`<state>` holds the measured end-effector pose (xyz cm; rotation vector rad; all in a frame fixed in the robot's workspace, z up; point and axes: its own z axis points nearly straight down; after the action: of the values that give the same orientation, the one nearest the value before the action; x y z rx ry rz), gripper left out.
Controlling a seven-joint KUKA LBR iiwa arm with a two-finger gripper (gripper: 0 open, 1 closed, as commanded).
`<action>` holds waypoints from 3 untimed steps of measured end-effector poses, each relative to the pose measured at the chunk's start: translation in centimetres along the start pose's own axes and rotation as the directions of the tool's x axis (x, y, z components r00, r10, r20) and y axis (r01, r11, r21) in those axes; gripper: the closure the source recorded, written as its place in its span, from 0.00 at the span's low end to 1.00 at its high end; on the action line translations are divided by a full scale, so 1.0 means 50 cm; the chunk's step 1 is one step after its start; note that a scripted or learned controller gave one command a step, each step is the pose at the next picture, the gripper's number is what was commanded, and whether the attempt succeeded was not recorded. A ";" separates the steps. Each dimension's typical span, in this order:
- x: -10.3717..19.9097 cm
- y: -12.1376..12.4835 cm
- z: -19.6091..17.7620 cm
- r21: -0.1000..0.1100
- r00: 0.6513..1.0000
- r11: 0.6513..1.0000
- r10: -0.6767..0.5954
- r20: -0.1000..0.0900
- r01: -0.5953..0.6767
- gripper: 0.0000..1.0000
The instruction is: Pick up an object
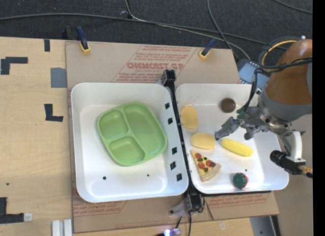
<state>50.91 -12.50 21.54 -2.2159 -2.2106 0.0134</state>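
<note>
1. We are seeing the gripper (234,127) hanging low at the centre right of the frame, over the right bin (274,181), likely lining up on a pick

2. We are finding its fingers too blurred to judge, so we cannot tell how far it is parted, and nothing shows in its grasp

3. We are noting the corn cob (237,147) just below it, the closest candidate, with the yellow wedge (202,141) and pizza slice (205,165) further left

4. We are seeing the green tray (131,133) lying in the left bin (81,143), well apart
</note>
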 end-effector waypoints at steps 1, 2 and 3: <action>0.001 0.005 -0.013 -0.012 1.000 1.000 -0.004 0.002 0.004 0.00; -0.019 0.000 0.093 -0.009 1.000 1.000 -0.002 0.002 0.002 0.00; -0.012 -0.022 0.198 -0.007 1.000 1.000 -0.002 0.001 0.002 0.00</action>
<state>49.69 -13.09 11.64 -2.2172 -2.2172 0.0064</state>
